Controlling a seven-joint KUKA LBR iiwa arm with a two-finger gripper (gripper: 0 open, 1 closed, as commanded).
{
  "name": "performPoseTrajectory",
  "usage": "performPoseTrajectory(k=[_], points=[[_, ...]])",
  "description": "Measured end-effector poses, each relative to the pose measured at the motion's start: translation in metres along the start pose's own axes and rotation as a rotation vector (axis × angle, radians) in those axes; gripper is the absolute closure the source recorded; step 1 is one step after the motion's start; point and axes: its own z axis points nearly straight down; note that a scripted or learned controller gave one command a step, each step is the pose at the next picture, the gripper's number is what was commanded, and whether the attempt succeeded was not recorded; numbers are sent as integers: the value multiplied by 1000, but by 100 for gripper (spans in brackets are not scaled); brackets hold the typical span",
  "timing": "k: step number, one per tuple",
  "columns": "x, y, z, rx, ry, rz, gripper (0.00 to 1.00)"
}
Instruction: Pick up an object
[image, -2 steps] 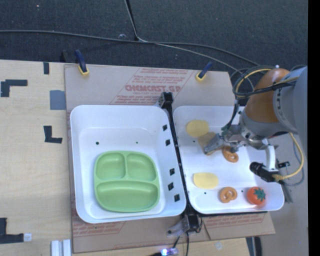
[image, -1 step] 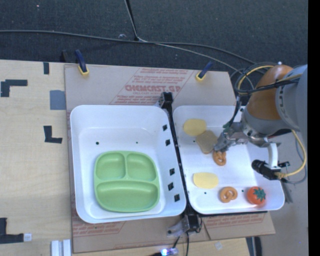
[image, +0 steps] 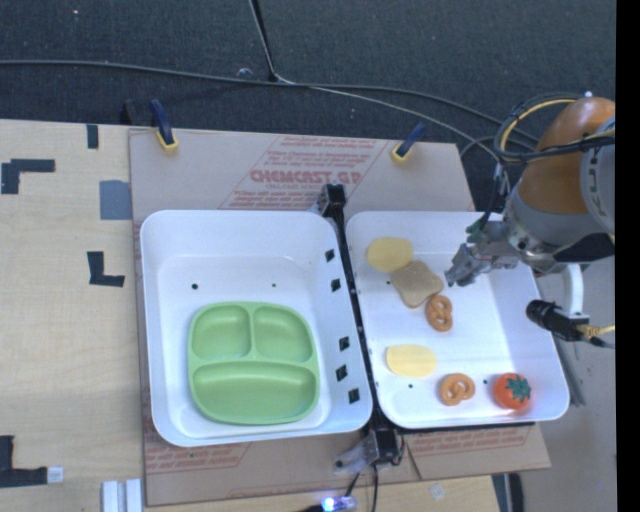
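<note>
1. At the far left of the frame lies the pale wooden bench top with dark tape marks on it; a brown cardboard sheet covers the middle of the bench, held at its upper edge by two blue-and-yellow clamps.
2. The left bin sits left of centre. In its lower half lies a green divided plate, two small compartments above and one long one below.
3. A black clip strip runs down the seam where the two bins meet, in the middle of the frame.
4. The right bin holds the loose pieces. Upper left in it is a yellow oval piece, and a tan bread slice touches its lower right edge.
5. Just below the bread is a brown pretzel. Lower still lies a second yellow oval piece, apart from the rest.
6. Along the bin's lower edge sit a second pretzel and, just right of it, a red tomato with a green top.
7. The gripper hangs over the bin's upper right part, near the bread slice and right of it. Nothing shows between its fingertips; how wide it stands I cannot tell.
8. The grey arm with its orange band fills the upper right of the frame.
</note>
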Motion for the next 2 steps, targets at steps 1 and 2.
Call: performPoseTrajectory(k=[1, 2], points=[[2, 11, -55, 0, 0, -1, 100], [3, 12, -75, 3, 1, 0, 100]])
